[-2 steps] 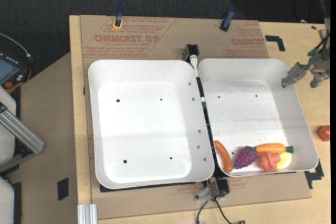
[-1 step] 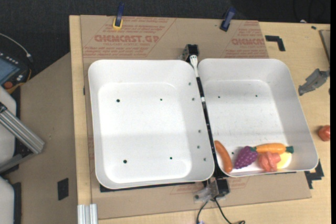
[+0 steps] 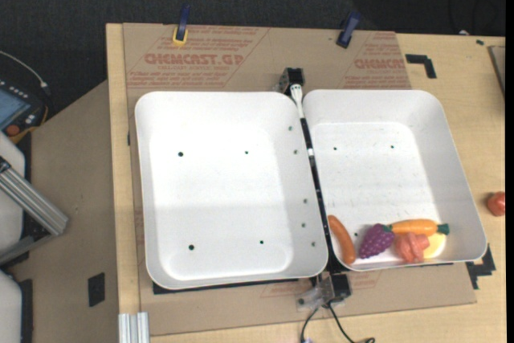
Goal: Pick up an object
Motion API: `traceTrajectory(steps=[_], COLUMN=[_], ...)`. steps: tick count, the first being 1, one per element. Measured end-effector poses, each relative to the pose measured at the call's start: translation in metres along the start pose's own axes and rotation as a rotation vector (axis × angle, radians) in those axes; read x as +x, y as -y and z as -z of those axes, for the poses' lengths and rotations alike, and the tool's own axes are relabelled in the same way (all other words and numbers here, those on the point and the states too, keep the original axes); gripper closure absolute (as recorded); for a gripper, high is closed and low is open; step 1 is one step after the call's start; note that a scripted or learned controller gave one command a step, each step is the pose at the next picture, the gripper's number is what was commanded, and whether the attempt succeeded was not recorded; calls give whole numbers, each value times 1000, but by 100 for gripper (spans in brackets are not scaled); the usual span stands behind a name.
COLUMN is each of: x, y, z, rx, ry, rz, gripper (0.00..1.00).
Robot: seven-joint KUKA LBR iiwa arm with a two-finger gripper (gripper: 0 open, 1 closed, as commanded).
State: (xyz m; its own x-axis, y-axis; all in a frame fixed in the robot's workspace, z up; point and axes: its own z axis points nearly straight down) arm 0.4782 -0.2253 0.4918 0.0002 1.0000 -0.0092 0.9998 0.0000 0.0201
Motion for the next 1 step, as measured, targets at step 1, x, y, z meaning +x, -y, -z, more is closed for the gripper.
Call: traceTrajectory(steps=[1], x=[2], y=[-2], z=[47], rx=[9], ry=[-4], rz=[1], gripper=[0])
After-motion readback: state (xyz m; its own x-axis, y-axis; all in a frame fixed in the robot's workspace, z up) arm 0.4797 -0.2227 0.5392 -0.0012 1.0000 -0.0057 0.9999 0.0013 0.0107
